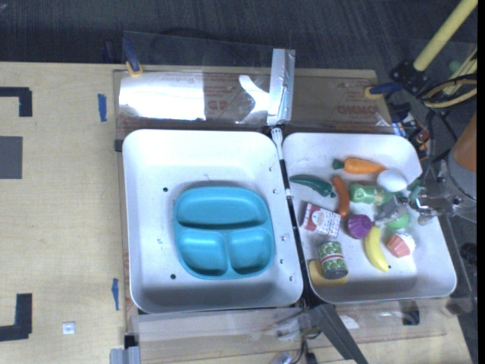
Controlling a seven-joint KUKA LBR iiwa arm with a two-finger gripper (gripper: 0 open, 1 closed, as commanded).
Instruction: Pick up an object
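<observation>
Evenly lit from overhead, bright without harsh contrast. Strong glare on the clear plastic sheet (198,89) behind the bins — a white washed-out band hiding whatever lies behind it. Mild blown highlights on the left bin (144,158) rim and the right bin (436,279) wall, with surface detail lost there. Soft, short shadows only — a faint one under the blue tray (223,230), darker ones along the near inner walls of both bins. Moderate resolution throughout; small toys in the right bin slightly soft, labels illegible. Dim and noisy across the dark floor at top. Slight blur at the right edge around the gripper (424,199).
</observation>
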